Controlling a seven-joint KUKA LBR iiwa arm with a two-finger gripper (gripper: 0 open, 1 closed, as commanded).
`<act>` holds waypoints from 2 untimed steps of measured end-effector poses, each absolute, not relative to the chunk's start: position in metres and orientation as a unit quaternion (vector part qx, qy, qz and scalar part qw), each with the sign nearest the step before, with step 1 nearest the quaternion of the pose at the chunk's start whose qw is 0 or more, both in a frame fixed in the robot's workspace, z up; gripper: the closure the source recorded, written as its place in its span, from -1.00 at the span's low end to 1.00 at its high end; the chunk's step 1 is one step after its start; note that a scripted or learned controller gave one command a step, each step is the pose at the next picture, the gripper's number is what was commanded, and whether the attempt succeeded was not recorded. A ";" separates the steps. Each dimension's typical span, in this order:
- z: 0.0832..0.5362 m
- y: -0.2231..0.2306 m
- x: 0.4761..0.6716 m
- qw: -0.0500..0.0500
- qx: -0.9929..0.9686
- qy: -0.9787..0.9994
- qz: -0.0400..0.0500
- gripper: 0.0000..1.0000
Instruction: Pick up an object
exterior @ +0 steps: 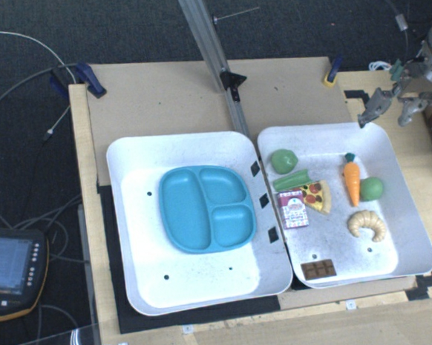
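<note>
Up at 1 o'clock my tool [388, 108] hangs outside the right bin [403, 190], open, holding nothing. Carrot [352, 182] and green ball [372, 188] touch, so I'd probably nudge one grabbing the other.

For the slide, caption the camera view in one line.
Gripper above right bin's far corner; carrot, croissant inside; blue tray in left bin.

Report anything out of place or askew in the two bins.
Nothing stands out. The blue divided plate lies flat in the left bin; the toy foods, such as the orange carrot and tan croissant, lie loose in the right bin.
</note>
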State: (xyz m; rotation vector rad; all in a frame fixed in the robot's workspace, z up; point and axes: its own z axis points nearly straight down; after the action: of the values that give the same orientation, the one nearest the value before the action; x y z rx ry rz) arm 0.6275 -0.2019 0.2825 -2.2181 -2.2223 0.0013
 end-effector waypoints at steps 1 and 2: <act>0.283 -0.202 0.628 0.001 -0.706 -0.708 0.001 -1.00; 0.223 -0.198 0.634 0.003 -0.706 -0.708 0.002 -1.00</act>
State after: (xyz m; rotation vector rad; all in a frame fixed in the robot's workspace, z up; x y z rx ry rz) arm 0.6341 -0.1984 0.2227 -2.2150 -2.2199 0.0049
